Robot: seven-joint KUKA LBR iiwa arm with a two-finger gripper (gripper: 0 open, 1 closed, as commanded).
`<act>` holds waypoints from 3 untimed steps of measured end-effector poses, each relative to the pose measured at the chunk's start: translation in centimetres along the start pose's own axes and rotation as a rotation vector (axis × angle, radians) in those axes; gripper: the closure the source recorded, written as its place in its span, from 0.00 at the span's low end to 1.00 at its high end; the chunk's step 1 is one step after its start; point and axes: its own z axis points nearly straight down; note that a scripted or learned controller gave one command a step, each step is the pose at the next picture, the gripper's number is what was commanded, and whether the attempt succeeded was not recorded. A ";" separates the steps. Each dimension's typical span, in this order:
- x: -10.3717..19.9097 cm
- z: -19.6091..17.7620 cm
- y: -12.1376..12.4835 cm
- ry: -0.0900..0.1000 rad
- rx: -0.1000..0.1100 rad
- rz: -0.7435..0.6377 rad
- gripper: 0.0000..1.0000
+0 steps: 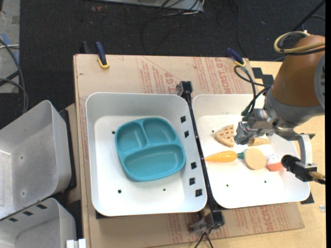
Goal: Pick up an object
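I hang over the right bin (222, 198) with my gripper (243, 135) low beside the pizza slice (225, 135). Carrot (221, 157) and round cracker (254, 158) lie nearby; a blue divided plate (150, 149) fills the left bin (103, 190).

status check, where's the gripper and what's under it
Gripper low in right bin, beside pizza slice. Carrot and round tan piece just below it. Nothing seen held.

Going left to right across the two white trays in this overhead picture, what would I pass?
Blue divided plate → pizza slice toy → orange carrot toy → pincer → round tan disc → small white-and-red piece.
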 end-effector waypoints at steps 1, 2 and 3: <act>4.7 1.7 2.7 0.000 0.002 0.000 1.00; 10.3 2.5 4.6 0.000 0.001 -0.001 1.00; 13.9 2.2 7.7 -0.001 -0.001 0.000 1.00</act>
